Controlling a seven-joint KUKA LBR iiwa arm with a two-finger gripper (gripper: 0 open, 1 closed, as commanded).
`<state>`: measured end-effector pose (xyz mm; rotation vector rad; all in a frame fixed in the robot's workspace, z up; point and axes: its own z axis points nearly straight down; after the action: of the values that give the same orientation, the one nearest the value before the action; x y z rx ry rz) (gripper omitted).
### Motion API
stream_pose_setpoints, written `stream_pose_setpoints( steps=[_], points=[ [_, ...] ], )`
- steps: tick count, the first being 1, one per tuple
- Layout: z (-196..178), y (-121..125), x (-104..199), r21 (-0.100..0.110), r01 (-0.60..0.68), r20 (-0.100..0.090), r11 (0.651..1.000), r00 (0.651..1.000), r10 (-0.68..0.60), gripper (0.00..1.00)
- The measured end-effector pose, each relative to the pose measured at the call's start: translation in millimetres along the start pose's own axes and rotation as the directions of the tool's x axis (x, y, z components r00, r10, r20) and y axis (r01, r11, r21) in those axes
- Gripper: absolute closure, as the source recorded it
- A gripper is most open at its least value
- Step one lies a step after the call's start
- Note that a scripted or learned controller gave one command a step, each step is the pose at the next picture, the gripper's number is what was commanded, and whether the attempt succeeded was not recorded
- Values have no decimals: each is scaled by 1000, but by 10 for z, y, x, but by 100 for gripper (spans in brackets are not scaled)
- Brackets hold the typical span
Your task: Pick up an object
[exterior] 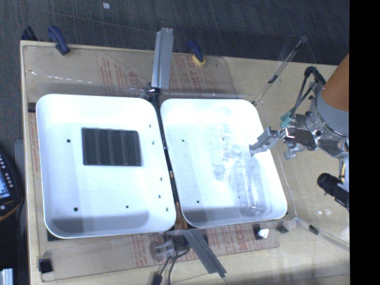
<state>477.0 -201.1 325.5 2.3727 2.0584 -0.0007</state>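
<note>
Clear object, hard to make out, lies in the right bin. Gripper hovers at that bin's right edge; can't tell its open/closed state. Nothing held, so pick not yet done.

Clear plastic object, faint, lying in right bin — toward its right side
</note>
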Motion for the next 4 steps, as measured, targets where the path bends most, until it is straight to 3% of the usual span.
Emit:
stream_pose_setpoints(
  steps=[1, 2, 3, 4],
  points=[
    [120, 11, -43, 4, -9, -1, 1000, 1000, 9, 0],
    [21, 18, -38, 5, -3, -1, 1000, 1000, 3, 100],
    [148, 2, 11, 2, -114, -1, 993, 993, 114, 100],
    [148, 2, 10, 2, -114, -1, 993, 993, 114, 0]
  ],
)
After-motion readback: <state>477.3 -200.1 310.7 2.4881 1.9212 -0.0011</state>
